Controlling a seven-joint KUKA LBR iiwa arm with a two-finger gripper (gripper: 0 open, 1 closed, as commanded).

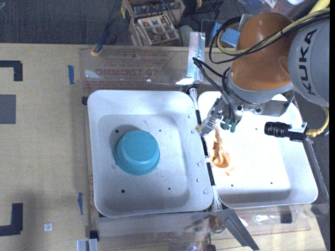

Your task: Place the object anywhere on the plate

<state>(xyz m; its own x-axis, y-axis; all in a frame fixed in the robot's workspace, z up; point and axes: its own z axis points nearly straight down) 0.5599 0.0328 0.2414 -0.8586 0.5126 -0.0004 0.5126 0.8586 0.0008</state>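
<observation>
The gripper (222, 120) is hovering, and I cannot tell its jaws' state. The orange object (221, 153) is hanging or lying just below them. It looks soft, light, floppy; pinching its upper end seems best.

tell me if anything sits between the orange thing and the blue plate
Yes. The orange thing is by the left wall of the right bin, and the blue plate sits in the left bin. The two bins' adjoining walls run between them, so it must be lifted over. Nothing else blocks the way.
</observation>
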